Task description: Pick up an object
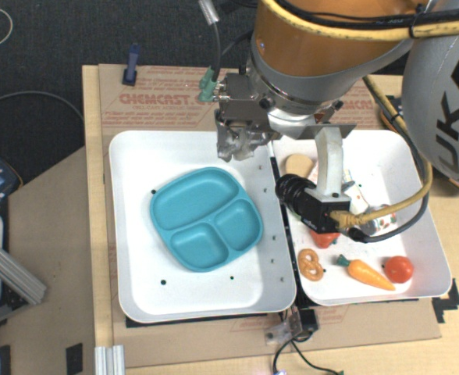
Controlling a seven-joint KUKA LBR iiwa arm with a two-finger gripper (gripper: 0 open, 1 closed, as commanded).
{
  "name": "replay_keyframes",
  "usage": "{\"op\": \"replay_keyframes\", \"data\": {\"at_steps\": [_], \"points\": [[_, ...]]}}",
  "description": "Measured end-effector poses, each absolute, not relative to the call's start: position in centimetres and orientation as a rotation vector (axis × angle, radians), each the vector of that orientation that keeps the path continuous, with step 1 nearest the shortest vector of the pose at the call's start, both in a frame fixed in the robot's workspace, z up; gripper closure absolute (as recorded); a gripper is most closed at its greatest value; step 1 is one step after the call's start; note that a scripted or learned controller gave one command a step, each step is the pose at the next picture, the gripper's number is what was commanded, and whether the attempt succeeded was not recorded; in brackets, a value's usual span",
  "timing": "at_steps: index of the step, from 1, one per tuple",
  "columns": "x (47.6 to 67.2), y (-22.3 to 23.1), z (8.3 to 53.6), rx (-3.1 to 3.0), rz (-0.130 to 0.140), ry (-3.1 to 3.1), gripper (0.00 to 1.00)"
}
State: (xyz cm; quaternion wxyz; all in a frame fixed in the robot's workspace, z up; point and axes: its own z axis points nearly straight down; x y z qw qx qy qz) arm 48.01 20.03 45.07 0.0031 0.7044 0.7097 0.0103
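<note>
Peeking from under arm point(331, 45): tan object point(297, 164), red object point(328, 240).

A dark speckled carpet floor point(58, 22) is seen at the far side and to the left. A brown board with red lettering point(167, 94) is laid on a pale wooden bench top point(65, 233).

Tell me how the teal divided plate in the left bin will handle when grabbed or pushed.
The teal plate looks like rigid moulded plastic, so probably stiff and light. Lying flat, it should slide across the bin rather than tip.
</note>
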Motion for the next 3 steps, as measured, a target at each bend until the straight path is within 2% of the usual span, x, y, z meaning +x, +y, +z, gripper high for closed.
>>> {"op": "replay_keyframes", "data": {"at_steps": [1,2,3], "points": [[47.9,19.8,45.2,2.217,0.004,2.223,1.00],[49.6,14.7,38.0,2.229,-0.011,2.218,1.00],[47.6,18.4,25.8,2.223,-0.019,2.230,1.00]]}}
